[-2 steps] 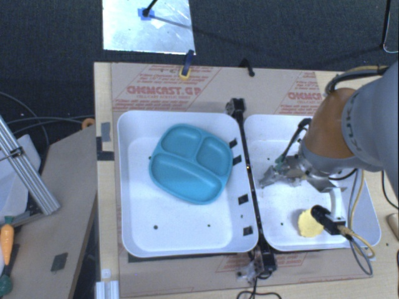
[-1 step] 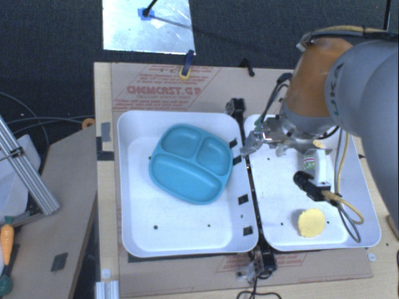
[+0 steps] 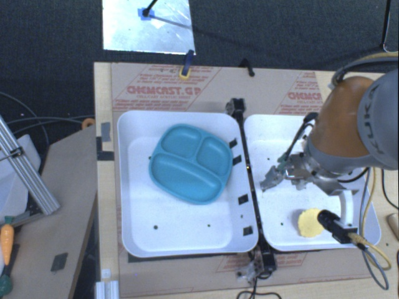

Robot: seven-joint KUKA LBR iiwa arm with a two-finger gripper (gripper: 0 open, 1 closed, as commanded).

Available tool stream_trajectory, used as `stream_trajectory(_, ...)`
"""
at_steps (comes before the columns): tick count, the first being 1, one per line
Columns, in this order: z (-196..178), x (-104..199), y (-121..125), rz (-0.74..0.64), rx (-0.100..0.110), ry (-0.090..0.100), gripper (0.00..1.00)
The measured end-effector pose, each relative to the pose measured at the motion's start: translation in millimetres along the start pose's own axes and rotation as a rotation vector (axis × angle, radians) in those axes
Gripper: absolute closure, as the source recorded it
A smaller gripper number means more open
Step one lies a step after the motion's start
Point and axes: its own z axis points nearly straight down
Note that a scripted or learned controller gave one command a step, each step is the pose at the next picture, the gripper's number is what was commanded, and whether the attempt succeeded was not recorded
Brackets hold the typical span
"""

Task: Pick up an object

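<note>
Reaching in: the grey arm point(image 3: 358, 126) enters from the right and bends over the right bin point(image 3: 274, 235), its orange band toward the camera.
Pincer point(image 3: 269, 180): low over the left-central part of the right bin, near the divider between the bins; fingers point left and downward.
Pincer state: cannot tell whether the fingers are spread or pressed together; the tips are small and blurred against the white floor, and nothing is visibly between them.
Yellow object point(image 3: 309, 223): a flat, roundish pale-yellow piece lying on the floor of the right bin, near its front wall, to the right of the pincer and apart from it.
Black fitting point(image 3: 333, 225): a dark part on the arm's cabling, touching or overlapping the yellow object's right edge.
Left bin point(image 3: 134, 229): holds a blue divided plate point(image 3: 190, 162) with three compartments, lying flat and turned at a slant, in the upper-central area.
Surface point(image 3: 162, 86): brown printed cardboard lies beneath both bins.
Beyond the surface: a shiny metal sheet point(image 3: 148, 17) on dark carpet at top left.
</note>
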Motion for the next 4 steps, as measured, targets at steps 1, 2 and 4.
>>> stream_trajectory(1,-1.5,44.1,88.8,-0.013,-0.013,0.001,0.00)
stream_trajectory(2,-1.5,76.5,124.1,-0.012,-0.009,0.002,0.00)
stream_trajectory(4,-17.2,138.9,164.4,-0.019,-0.010,0.006,0.00)
